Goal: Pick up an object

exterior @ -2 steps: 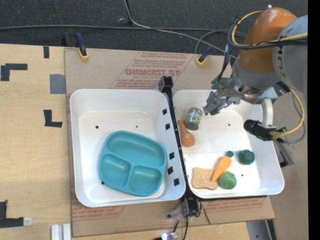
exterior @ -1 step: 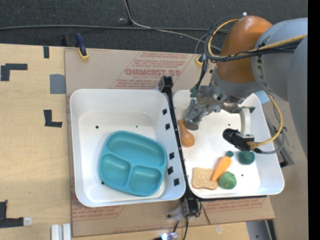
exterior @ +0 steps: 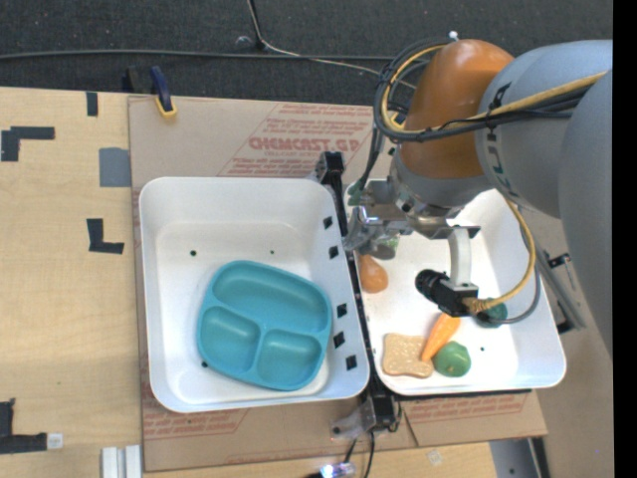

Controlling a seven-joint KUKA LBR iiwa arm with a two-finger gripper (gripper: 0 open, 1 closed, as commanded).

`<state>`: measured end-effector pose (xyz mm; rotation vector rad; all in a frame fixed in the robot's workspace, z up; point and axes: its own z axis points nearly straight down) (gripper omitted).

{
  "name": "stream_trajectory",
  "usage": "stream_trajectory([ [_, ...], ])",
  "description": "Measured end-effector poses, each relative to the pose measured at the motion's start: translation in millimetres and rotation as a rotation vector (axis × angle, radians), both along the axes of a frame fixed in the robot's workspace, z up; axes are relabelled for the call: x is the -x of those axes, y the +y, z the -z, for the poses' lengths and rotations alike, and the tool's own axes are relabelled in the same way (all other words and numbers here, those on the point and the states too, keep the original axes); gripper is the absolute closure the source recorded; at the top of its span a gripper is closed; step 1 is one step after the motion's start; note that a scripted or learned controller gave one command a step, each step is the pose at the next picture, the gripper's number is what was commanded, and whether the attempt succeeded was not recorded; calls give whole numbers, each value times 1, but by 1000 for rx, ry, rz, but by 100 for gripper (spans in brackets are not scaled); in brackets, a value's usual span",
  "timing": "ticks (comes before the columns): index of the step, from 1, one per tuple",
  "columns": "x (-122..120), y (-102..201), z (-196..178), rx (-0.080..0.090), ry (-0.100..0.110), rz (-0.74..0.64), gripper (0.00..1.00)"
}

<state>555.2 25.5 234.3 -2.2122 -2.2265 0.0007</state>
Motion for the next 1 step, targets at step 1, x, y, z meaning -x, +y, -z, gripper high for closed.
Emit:
stream_trajectory([
  [1, 28, 37, 5, 1, 2, 2, 100],
])
